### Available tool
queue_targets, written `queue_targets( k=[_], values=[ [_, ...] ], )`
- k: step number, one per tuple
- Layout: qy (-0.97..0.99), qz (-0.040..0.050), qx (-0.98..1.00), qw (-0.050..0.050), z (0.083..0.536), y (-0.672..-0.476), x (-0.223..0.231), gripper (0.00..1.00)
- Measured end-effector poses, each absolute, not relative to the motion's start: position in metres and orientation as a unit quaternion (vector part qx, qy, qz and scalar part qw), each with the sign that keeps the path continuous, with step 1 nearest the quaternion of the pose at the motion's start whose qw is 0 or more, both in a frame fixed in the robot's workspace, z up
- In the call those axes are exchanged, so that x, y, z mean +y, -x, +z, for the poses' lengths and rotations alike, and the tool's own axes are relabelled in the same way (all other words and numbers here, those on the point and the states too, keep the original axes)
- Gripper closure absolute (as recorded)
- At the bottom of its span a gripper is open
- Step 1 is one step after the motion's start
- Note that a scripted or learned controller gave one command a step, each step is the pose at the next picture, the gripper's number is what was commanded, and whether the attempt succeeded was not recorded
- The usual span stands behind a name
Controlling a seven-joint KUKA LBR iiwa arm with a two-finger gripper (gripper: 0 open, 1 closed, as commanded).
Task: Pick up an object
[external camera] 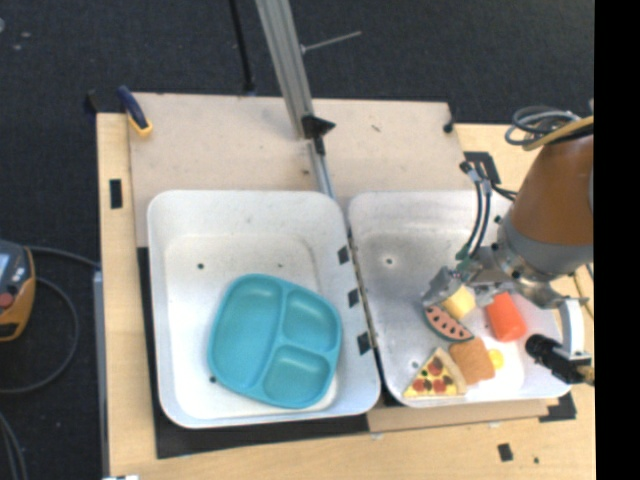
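Tabletop (220, 158): two white bins side by side.

Left bin (180, 228): one teal divided plate (275, 340), lying toward the bin's 6 o'clock. Not my concern on this pick, I judge.

Right bin (400, 228): toy food clustered at the bin's 4 o'clock.
- Yellow block (460, 300), touching the watermelon slice.
- Watermelon slice (446, 322), at the block's 7 o'clock.
- Orange piece (506, 316), at the block's 3 o'clock.
- Brown piece (472, 360), beside the pizza slice.
- Pizza slice (436, 378), against the bin's near rim.

My hand (462, 280): low over the cluster, directly above the yellow block. Whether it is spread or closed, I cannot tell; my wrist hides it.

Progress: every item rests on the bin floor; nothing is lifted. Approach looks done; grasp and lift remain, by my judgement.
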State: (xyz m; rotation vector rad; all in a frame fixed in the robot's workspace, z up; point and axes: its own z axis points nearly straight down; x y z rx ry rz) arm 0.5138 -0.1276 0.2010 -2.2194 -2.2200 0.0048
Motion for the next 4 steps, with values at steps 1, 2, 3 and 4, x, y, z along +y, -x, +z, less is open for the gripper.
queue_targets(
  k=[1, 2, 3, 4],
  values=[
    [0.707, 0.0013, -0.707, 0.002, 0.148, -0.509, -0.119, 0.00],
    [0.707, -0.0015, -0.707, -0.004, 0.101, -0.512, -0.120, 0.00],
    [0.708, -0.0032, -0.706, -0.002, 0.114, -0.512, -0.119, 1.00],
    [0.706, -0.0017, -0.708, -0.003, 0.172, -0.523, -0.117, 1.00]
  ],
)
